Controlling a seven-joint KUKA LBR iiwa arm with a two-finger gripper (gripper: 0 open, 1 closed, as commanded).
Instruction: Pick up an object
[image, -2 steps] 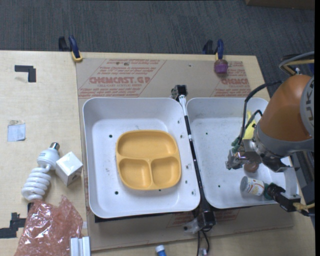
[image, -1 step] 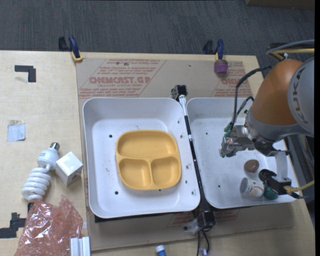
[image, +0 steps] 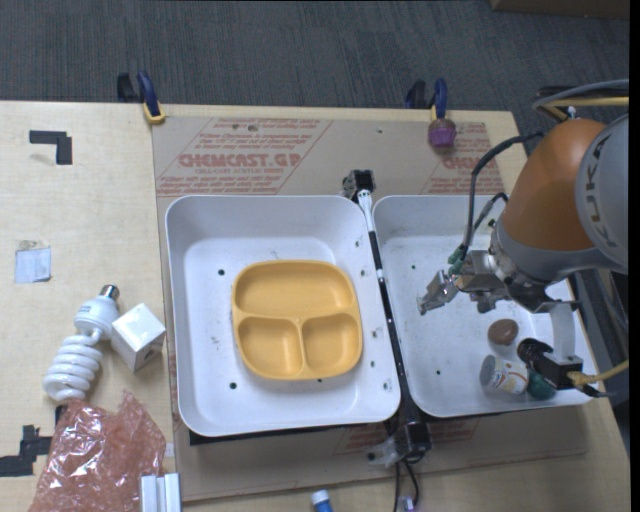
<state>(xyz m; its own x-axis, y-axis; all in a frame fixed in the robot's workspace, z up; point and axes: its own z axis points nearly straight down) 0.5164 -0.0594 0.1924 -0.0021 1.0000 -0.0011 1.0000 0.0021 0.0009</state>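
Claw (image: 436, 292) is hovering over the right bin (image: 420, 385), can't tell its opening, nothing visibly held; I'd be descending next onto the small bottle (image: 503, 377).

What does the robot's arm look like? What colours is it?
The arm is fat and rounded, with a big shiny orange band and grey parts beside it. Thin black cables loop around it. At its end sits a small metal gripper, silvery grey, with tiny green bits near it.

Glossy white plastic bins (image: 200, 390), a smooth matt yellow plastic tray (image: 297, 320), crinkled pink film (image: 95, 460)
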